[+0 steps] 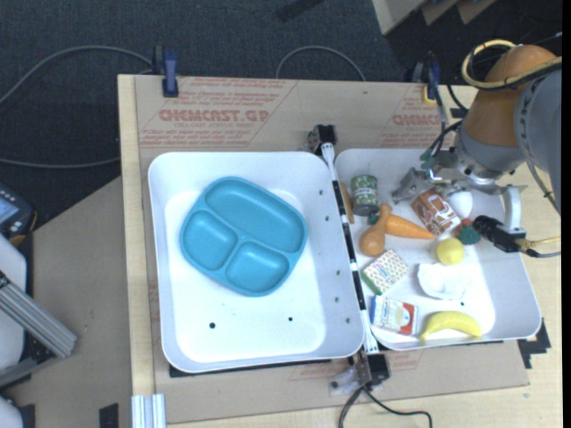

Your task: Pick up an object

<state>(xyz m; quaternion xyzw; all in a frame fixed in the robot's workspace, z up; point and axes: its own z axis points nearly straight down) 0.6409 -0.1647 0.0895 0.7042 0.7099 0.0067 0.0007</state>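
camera view | gripper [426, 182] right of centre in right bin [526, 306], grip state unclear | carrot [408, 227] just below it, long axis near horizontal, tip pointing right | blue tray [243, 235] in left bin [169, 239]

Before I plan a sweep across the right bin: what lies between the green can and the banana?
In the camera view, between the green can and the banana lie a small patterned box and a white carton, with an orange pear-shaped toy nearer the can.

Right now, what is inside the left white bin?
A blue three-compartment plastic tray lies in the left white bin; its compartments hold nothing. Whatever is beneath the tray is covered.
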